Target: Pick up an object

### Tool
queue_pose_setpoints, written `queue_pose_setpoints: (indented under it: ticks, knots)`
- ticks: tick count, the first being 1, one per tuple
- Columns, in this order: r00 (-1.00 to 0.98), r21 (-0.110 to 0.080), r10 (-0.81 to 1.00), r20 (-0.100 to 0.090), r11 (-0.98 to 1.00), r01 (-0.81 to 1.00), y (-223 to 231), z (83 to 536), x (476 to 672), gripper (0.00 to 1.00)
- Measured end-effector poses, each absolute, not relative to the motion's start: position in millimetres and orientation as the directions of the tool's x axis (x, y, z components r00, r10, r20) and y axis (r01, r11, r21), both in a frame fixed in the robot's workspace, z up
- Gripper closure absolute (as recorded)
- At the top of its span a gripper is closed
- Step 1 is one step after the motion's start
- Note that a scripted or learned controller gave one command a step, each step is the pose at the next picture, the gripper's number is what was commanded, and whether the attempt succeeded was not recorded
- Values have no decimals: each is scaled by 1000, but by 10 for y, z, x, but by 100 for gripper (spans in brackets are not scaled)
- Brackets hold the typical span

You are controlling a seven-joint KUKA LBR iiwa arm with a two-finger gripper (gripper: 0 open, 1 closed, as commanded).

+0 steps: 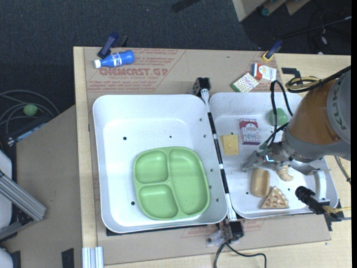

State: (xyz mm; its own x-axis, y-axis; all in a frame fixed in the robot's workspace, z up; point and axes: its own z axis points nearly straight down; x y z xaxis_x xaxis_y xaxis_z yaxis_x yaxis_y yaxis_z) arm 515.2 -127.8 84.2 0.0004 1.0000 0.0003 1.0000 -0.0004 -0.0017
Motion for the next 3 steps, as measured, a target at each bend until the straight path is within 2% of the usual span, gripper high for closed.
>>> queue_pose_setpoints:
  ticks: [1, 3]
  knots:
    - [0, -2, 1000, 1, 0, 1000, -991, 841, 4785, 0]
    - [1, 0, 1000, -1, -1, 1000, -1167, 843, 4788, 0]
